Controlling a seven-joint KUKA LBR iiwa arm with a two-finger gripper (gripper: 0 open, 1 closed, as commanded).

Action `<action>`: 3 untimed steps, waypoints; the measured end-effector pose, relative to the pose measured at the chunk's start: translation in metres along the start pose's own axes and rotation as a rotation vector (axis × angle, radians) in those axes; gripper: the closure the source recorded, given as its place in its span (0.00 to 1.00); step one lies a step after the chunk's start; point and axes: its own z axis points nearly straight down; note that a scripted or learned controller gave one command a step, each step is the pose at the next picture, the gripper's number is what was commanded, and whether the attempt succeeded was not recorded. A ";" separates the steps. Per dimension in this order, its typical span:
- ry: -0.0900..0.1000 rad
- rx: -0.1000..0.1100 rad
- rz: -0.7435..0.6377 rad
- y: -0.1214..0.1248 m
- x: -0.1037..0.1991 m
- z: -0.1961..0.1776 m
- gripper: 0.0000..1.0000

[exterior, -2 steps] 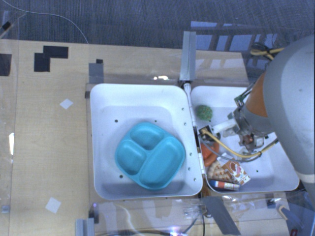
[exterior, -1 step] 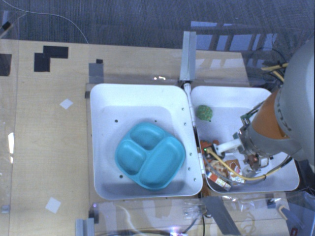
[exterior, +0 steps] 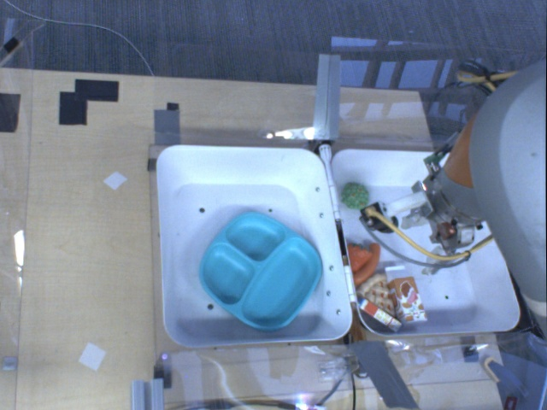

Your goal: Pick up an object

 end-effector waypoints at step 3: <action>0.002 -0.001 -0.012 0.011 0.077 -0.004 0.00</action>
